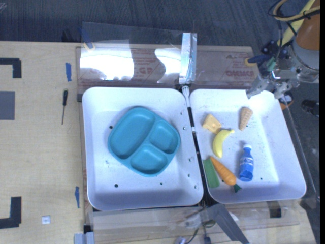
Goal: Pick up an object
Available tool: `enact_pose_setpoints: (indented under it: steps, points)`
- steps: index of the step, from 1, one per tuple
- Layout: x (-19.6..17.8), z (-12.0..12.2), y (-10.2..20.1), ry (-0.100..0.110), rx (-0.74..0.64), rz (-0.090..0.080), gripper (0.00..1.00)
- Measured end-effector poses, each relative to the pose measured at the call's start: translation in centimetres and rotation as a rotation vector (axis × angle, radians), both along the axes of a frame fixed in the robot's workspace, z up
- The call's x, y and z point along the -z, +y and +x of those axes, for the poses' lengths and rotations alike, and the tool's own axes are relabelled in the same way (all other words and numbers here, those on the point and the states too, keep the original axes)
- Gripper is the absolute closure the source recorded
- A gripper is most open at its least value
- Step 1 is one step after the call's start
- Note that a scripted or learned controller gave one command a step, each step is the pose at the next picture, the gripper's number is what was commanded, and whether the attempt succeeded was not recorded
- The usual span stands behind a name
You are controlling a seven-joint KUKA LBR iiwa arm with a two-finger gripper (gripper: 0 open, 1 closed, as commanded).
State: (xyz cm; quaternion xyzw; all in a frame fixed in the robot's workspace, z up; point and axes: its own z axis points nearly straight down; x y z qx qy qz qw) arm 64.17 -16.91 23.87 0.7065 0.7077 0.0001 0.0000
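Note:
The right bin (284, 151) holds several toy items. Among them are a tan ice-cream cone (245, 117), a yellow cheese wedge (212, 122) and a banana (220, 141). Nearer the front lie a blue bottle (246, 162), an orange carrot (224, 172) and a green piece (211, 173). My gripper (267, 91) hangs over the bin's back right corner, above and right of the cone. It is open, with nothing between its fingers.
The left bin (96, 177) bears a blue divided plate (144, 140). A clear upright panel with a metal post (187, 60) stands behind both bins. Yellow and black cables (292, 14) loop near the arm at the top right.

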Motion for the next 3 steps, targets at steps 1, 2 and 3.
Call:
enact_pose_setpoints:
  steps: [1,2,3]
  points:
    - [15.0,0.8,-1.7,-0.008,-0.178,-0.003,0.0]
    - [14.0,0.9,-1.7,-0.01,-0.179,-0.004,1.0]
    - [4.4,2.0,7.1,-0.013,-0.203,0.0,1.0]
